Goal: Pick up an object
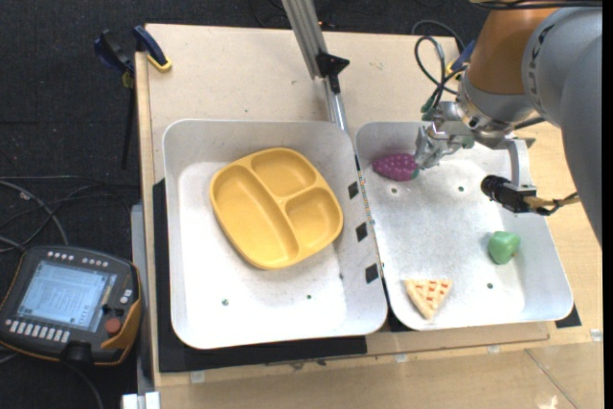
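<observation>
- At the far left corner of the right bin (536, 302), from the camera view, we see the end effector (426, 151) low over the floor, just right of the grapes (395, 167), a purple cluster by the bin's left wall.
- We judge the grapes the likeliest target: they lie to the end effector's left and a touch toward the near edge, touching it or nearly so; we cannot tell which.
- Their long axis runs roughly left to right, pointing at the end effector.
- We cannot tell the state of its grip, and nothing shows held.
- Well apart sit a green piece (503, 246) near the right wall and a waffle wedge (427, 295) at the near edge.
- Across the divide, a yellow plate (276, 206) lies in the left bin (192, 302).
</observation>
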`<action>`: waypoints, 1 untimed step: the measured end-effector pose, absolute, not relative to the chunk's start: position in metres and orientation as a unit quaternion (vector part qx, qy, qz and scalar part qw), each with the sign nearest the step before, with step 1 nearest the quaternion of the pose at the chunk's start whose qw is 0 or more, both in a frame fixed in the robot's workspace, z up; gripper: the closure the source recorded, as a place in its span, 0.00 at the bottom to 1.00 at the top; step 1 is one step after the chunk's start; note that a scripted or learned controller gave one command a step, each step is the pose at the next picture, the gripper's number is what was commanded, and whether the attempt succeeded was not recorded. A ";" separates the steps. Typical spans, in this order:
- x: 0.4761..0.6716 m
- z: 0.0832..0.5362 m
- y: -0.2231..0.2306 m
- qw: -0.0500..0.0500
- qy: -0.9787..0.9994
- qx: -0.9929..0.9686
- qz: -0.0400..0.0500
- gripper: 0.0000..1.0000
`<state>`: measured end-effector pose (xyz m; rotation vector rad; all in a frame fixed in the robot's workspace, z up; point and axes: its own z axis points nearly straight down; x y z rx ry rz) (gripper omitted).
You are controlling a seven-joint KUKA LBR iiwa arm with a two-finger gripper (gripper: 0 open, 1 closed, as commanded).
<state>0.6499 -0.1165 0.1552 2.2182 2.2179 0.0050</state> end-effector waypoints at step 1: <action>0.651 0.209 -0.116 0.002 0.708 0.706 0.002 1.00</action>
